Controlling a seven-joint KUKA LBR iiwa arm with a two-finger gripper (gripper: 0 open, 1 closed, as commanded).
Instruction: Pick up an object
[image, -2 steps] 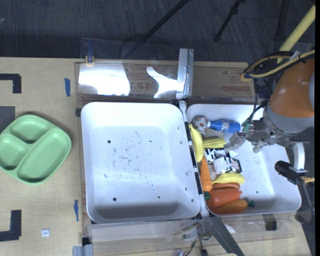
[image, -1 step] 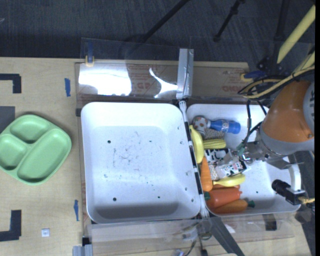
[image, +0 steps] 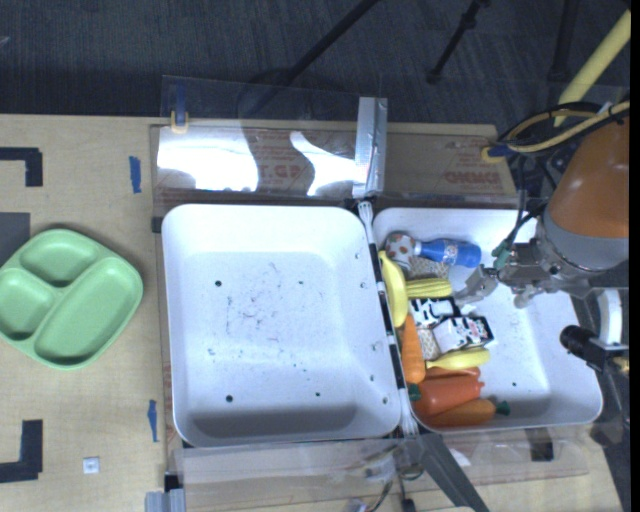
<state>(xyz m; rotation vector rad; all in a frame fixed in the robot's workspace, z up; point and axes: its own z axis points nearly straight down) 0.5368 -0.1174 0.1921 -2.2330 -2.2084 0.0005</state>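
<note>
The right bin (image: 545, 375) holds a pile of toy food along its left wall. At the back lies a blue bottle (image: 446, 252) next to a small round toy (image: 400, 243). Below them lie a yellow banana (image: 394, 292), a corn cob (image: 428, 288) and a black-and-white carton (image: 455, 326). Nearer the front are a long orange carrot (image: 411, 352), a second yellow piece (image: 462, 358) and orange-red vegetables (image: 452, 392). My gripper (image: 484, 282) hangs low over the right bin, just right of the corn and below the bottle. I see nothing held in it.
The left bin (image: 270, 320) stands beside the right one, with a shared rim between them. A green divided plate (image: 66, 297) sits on the bench at far left. A cardboard and clear plastic wall (image: 300, 160) runs behind the bins. Yellow cables (image: 540, 125) hang above the arm.
</note>
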